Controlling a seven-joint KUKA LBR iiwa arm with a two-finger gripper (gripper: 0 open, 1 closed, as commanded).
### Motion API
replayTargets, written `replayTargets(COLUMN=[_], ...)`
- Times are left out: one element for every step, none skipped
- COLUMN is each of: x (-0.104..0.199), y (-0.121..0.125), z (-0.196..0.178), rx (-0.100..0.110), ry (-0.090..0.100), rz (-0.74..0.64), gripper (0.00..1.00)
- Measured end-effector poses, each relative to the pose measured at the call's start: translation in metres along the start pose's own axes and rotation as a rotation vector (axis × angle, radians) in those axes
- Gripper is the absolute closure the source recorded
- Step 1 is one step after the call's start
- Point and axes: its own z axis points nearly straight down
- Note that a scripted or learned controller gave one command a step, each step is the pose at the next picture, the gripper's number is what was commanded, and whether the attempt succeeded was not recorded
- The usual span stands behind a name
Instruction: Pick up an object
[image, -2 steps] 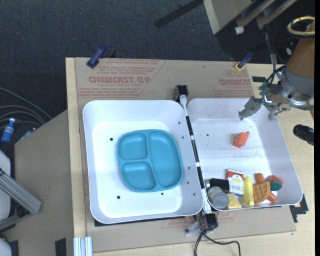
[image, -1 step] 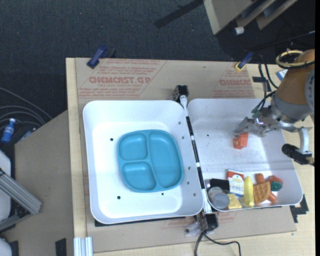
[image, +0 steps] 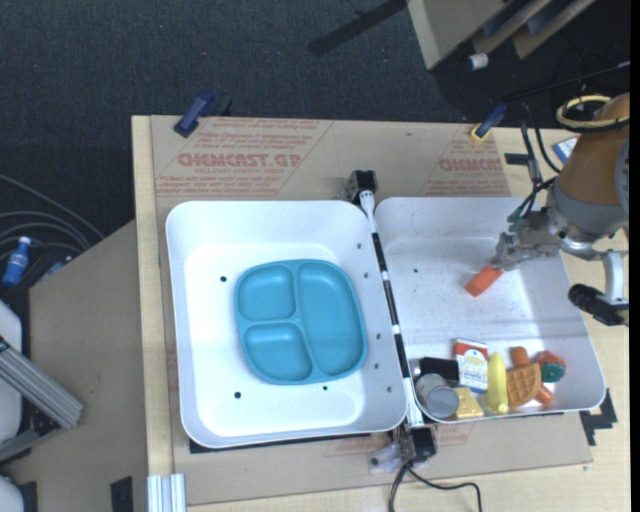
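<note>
Two white bins sit side by side on the bench. The left bin (image: 190, 300) holds a blue divided plate (image: 300, 320), lying flat near its middle. The right bin (image: 440, 225) has a heap of small things along its near edge — a round metal can (image: 437, 397), a red-and-white carton (image: 472, 362), a yellow piece (image: 496, 382), a waffle-like orange piece (image: 523, 384) and a few more too small to name.

Apart from that heap, toward the middle of the right bin, lies a small orange piece (image: 483, 281), carrot-like, slanting with its far end up toward the tool.

The arm (image: 590, 180) comes in from the right, low over the right bin. The gripper (image: 512, 252) is right at the far end of the orange piece — touching it or just above it, the view does not settle which. Whether the tool is spread or closed cannot be told at this size and angle; nothing is plainly seen gripped.

Progress, as a judgement: the reach looks done and a target looks chosen, the orange piece. The piece looks to rest on the bin floor, so the pick itself is not yet shown. Left to do — close firmly on it and lift it clear. Its slant could let it slip out.
</note>
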Motion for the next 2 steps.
replayTargets(x=[0.000,0.044], y=[0.000,0.042], z=[0.000,0.010], rx=[0.000,-0.001], ry=[0.001,-0.002], rz=[0.000,0.001], gripper=[0.00,0.00])
